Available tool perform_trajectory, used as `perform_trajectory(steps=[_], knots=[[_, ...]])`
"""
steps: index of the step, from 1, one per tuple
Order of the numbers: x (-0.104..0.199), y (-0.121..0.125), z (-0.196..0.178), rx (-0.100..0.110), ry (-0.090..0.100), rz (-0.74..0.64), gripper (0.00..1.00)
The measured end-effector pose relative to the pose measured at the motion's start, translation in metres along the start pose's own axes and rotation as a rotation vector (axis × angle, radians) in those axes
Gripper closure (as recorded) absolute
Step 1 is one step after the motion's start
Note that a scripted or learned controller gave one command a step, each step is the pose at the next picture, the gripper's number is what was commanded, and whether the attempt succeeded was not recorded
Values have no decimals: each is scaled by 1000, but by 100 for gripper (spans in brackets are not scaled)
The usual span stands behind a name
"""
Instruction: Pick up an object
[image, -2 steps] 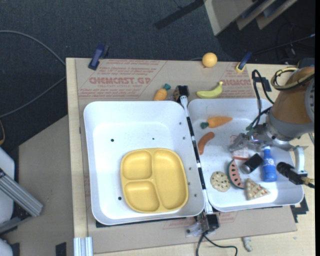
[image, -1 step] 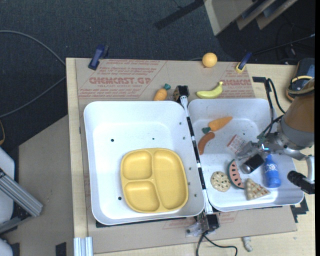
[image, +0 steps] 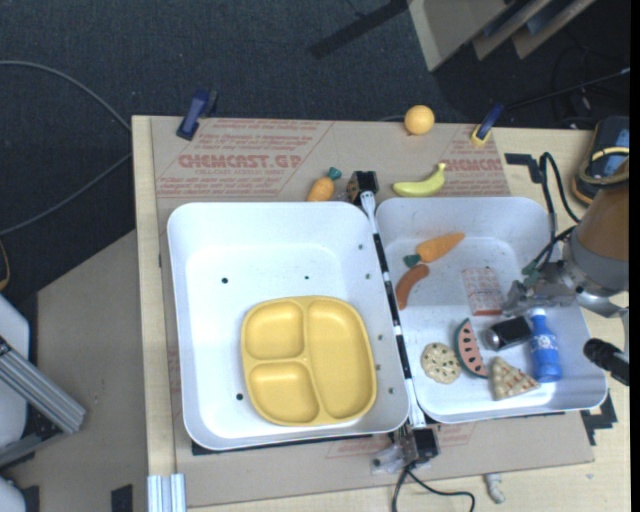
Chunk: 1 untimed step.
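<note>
The bench (image: 250, 160) carries 2 white bins: the left bin (image: 200, 260) and the right bin (image: 520, 215), touching side by side. Along its far edge lie a banana (image: 420, 183), an orange ball (image: 419, 120) and a small carrot toy (image: 322, 187).

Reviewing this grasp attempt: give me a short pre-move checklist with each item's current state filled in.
1. Gripper is over the right bin: ok.
2. Candidate objects near it, namely the black cylinder and the blue bottle: ok.
3. Object seen between the fingers: cannot tell, the wrist hides them.
4. Crowding: not ok; watermelon slice, pizza slice and cookie lie close around the cylinder.
5. Yellow divided plate in the left bin is apart from the arm: ok.
</note>
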<state>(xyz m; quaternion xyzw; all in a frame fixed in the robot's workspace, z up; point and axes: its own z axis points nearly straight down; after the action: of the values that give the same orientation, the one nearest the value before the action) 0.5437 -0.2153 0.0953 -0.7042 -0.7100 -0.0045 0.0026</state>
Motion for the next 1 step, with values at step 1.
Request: perform_trajectory(steps=[1], knots=[[8,2,1,6,17,-7,0]])
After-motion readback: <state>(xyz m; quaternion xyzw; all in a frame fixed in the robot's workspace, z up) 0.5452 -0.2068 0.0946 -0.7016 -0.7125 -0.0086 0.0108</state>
